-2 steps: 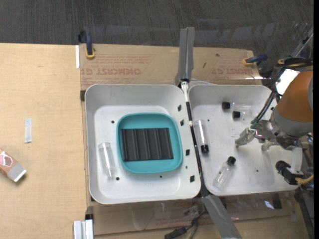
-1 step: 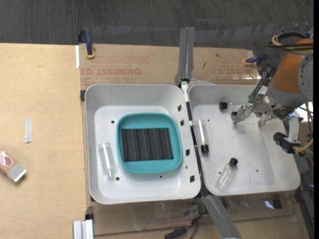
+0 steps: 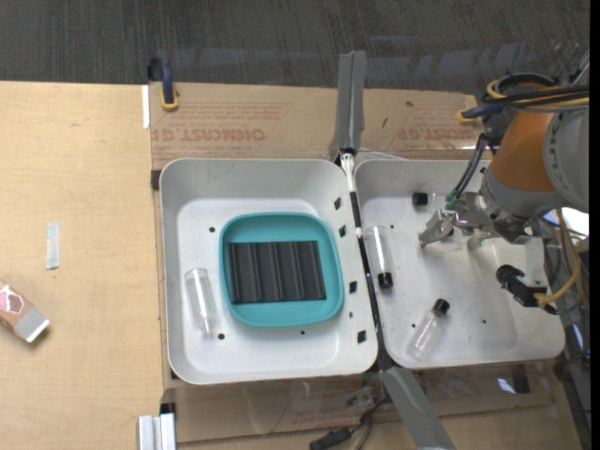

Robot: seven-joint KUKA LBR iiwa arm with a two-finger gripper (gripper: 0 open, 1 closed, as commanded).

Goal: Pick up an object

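My gripper (image 3: 457,233) hangs over the upper middle of the right bin (image 3: 525,345). Its two metal fingers (image 3: 433,232) are spread open, with nothing between them. Along that bin's left wall lies a clear tube with a black cap (image 3: 380,255). A small clear vial with a black cap (image 3: 427,325) lies tilted near the front, below and left of the gripper. Close to the back wall sits a tiny black cap (image 3: 420,198), up and left of the gripper.
The left bin (image 3: 178,204) holds a teal tray with a dark ridged insert (image 3: 279,269) and a clear vial (image 3: 199,298) beside it. A metal divider post (image 3: 351,101) rises between the bins. On the bench at far left lie a pink-and-white item (image 3: 21,313) and a small strip (image 3: 52,246).
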